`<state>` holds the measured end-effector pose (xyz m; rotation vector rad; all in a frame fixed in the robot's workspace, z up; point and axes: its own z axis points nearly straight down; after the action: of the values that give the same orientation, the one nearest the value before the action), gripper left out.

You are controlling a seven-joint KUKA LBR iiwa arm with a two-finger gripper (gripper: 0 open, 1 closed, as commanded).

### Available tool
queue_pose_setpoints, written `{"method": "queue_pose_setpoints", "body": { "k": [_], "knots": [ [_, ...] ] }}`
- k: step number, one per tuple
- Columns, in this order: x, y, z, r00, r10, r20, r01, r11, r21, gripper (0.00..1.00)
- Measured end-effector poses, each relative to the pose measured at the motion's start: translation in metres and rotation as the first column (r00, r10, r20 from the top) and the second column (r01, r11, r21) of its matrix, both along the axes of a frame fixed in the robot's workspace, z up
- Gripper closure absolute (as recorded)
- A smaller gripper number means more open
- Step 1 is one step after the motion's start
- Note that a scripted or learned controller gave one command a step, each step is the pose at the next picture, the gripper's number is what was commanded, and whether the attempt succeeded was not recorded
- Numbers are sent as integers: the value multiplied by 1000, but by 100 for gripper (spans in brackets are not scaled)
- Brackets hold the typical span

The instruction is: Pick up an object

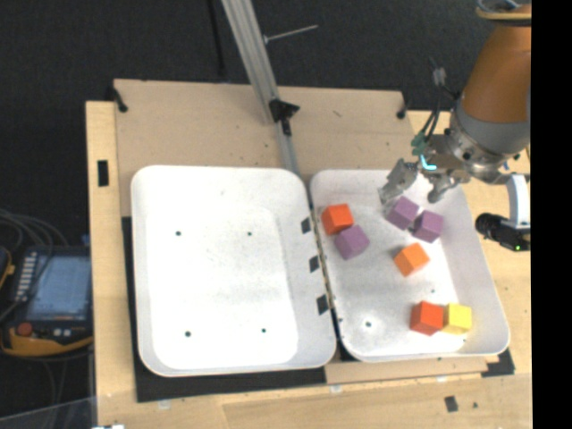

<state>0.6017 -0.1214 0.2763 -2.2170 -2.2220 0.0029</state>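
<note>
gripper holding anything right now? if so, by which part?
Nothing held. The gripper is above the right bin, jaws spread open with no object between them. The nearest purple block lies just below, on the bin floor.

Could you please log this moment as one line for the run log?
gripper: open, over right bin's far side | holding: nothing | nearest: purple cube | phase: approach
</note>
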Motion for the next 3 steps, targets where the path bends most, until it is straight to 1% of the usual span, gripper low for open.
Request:
{"method": "queue_pose_setpoints", "body": {
  "k": [1, 2, 3],
  "knots": [
    [1, 0, 2, 1000, 0, 5, 0, 1000, 0, 0],
    [-1, -3, -61, 1000, -4, -2, 4, 1000, -2, 0],
    [7, -5, -120, 1000, -5, -1, 5, 1000, -2, 0]
  ]
}}
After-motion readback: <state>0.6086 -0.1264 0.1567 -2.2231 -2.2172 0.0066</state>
